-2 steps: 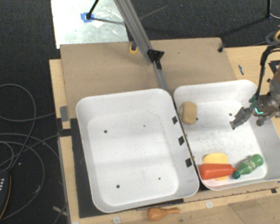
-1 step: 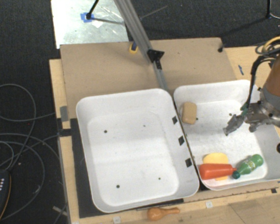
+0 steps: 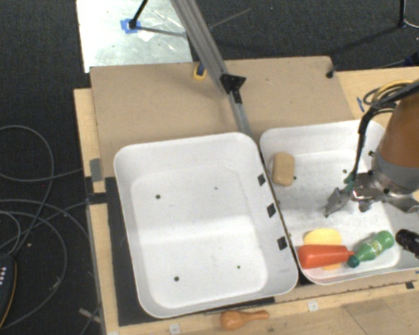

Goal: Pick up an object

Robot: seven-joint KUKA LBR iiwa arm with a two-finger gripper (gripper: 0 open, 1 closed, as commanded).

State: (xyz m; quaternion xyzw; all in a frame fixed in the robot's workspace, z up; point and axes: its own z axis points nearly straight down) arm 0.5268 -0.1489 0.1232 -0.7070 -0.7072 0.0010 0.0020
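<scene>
The left bin (image 3: 193, 224) sits beside the right bin (image 3: 308, 145), which holds every candidate. A tan block (image 3: 282, 168) lies near its left wall. Along the front wall lie a yellow piece (image 3: 324, 237), an orange carrot (image 3: 324, 255) with its long axis left-right, and a green bottle (image 3: 371, 248), cap toward the carrot. The gripper (image 3: 340, 201) hovers above bare floor, fingers spread, holding nothing. Best to centre over the isolated block before descending.

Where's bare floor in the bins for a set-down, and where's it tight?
The left bin has open floor wall to wall. In the right bin, there is a free patch between the tan block and the gripper. The front is crowded: yellow piece, orange carrot and green bottle touch.
</scene>
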